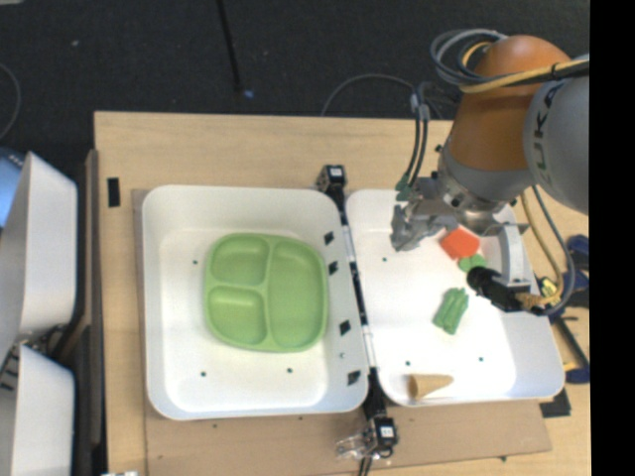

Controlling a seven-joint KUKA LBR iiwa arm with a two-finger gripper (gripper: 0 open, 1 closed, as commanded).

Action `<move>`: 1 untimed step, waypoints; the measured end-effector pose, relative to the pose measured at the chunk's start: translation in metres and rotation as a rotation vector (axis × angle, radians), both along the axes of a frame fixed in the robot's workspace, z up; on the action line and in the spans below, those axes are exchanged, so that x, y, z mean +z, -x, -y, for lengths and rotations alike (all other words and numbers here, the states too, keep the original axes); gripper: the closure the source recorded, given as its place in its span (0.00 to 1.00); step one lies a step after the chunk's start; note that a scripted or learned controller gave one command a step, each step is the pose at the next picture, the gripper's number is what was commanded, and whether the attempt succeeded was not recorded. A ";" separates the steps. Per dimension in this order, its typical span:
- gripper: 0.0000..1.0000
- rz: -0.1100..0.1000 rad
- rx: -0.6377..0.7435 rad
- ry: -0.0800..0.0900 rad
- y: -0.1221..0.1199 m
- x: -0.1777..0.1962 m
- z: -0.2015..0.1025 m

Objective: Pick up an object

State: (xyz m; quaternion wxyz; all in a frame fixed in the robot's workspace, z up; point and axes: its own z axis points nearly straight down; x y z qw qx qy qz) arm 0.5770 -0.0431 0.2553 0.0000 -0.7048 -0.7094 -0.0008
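**Ana:** Camera view from above, starting on the left: the left bin (159, 296) has a green divided plate (266, 292) lying flat in the middle, well apart from the arm. Nothing happening there.

**Ben:** Agreed. Across the divider, the right bin (397, 345) is where the pickable things are. A tan wedge (429, 386) sits near the front rim, a green ridged block (450, 310) lies in the middle, tilted, and an orange piece (459, 242) is just beyond it, partly under the wrist.

**Ana:** And the gripper (409, 228) hangs at the far left of that bin, over bare white floor. Holding anything?

**Ben:** I see nothing between its tips. How wide it stands, I cannot tell from up here; the wrist covers it.

**Ana:** So how should it go about the pick?

**Ben:** My guess: take the green block. It lies free, with space on both long sides. Move right and nearer, turn the wrist so the tips straddle the narrow width, then come straight down.

**Ana:** Risks?

**Ben:** The orange piece sits close to a dark fitting (488, 284) on the right, so crowding there could spoil a grasp. A skewed descent would likely nudge the block away.
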 end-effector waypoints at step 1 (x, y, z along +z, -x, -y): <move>1.00 -0.002 -0.001 0.001 0.019 -0.012 -0.051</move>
